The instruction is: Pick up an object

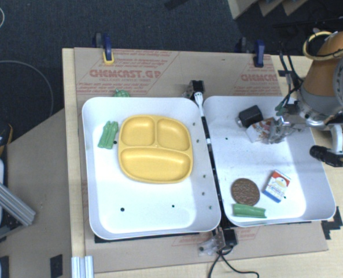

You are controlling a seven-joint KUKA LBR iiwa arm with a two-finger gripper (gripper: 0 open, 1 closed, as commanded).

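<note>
Grey arm (324, 91) is reaching into the right bin (310, 172); its gripper (270, 131), grip state unclear, is hovering beside a black block (250, 116) near the far edge.

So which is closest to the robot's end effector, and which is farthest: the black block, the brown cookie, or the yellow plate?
Measured from the end effector in the right bin:
1. The black block, just to its left in the same bin.
2. The brown cookie, lower down near that bin's front.
3. The yellow plate, over in the left bin.
</note>
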